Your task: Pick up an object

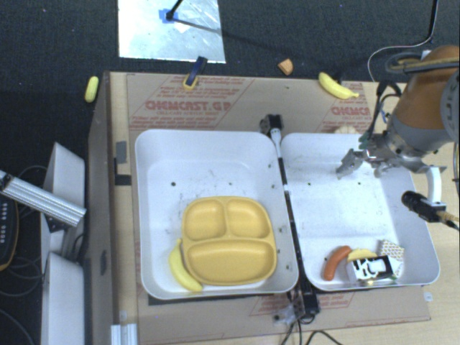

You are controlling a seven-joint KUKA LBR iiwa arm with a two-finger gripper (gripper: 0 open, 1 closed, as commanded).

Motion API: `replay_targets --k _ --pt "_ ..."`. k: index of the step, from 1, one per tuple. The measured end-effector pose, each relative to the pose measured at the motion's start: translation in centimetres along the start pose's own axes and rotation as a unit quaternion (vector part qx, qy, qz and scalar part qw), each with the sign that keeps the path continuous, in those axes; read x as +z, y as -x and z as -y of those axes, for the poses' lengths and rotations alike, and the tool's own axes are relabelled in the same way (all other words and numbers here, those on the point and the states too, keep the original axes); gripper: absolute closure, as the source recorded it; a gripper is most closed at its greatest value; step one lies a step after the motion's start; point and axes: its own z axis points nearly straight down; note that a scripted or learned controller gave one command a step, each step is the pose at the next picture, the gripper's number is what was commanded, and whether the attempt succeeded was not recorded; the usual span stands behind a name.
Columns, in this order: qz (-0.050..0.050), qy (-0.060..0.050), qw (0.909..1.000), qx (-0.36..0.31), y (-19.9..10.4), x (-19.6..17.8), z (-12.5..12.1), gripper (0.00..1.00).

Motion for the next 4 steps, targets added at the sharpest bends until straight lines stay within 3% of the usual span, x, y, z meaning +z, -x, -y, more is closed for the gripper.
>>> replay_targets --k 1,2,3,4 --pt "0.000 0.002 1.0000 -0.001 0.0 -1.2 -0.1 1.00" --pt "-0.001 0.001 1.0000 -0.001 -6.0 -5.5 4.9 1.00" --pt "-0.001 0.000 1.0000 0.000 -10.4 -2.2 3.0 1.00" --pt "-0.001 0.001 1.0000 -0.001 -13.4 -2.9 3.1 1.00"
